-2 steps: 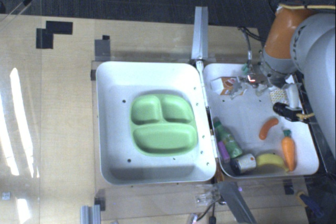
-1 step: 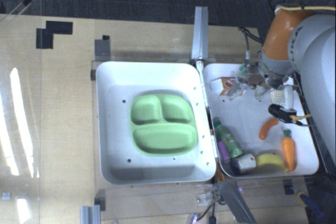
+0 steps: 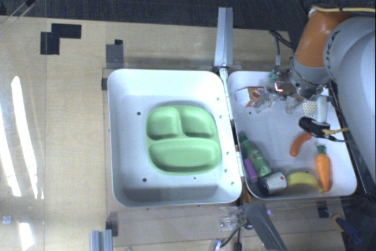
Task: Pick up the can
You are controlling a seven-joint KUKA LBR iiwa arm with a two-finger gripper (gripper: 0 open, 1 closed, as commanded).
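Tool (image 3: 281,96) at the far end of the right bin (image 3: 276,126), low over the floor beside a small packet (image 3: 254,94). Fingers: cannot tell whether apart or together, too small and blurred among the wrist parts. Nothing seen between them. Can (image 3: 273,183) down in the near end of the same bin, lying on its side, dark end turned left, touching the banana (image 3: 304,179) on its right and just near of the green bottle (image 3: 254,155). Long axis roughly left to right. From the tool, can lies well apart, straight toward the near edge and slightly left. Carrot (image 3: 322,168) and orange pepper (image 3: 299,143) off to the right. Green tray (image 3: 182,138) in the left bin (image 3: 126,126), out of the way. Probable need: travel near along the bin, fingers set across the can's short width.
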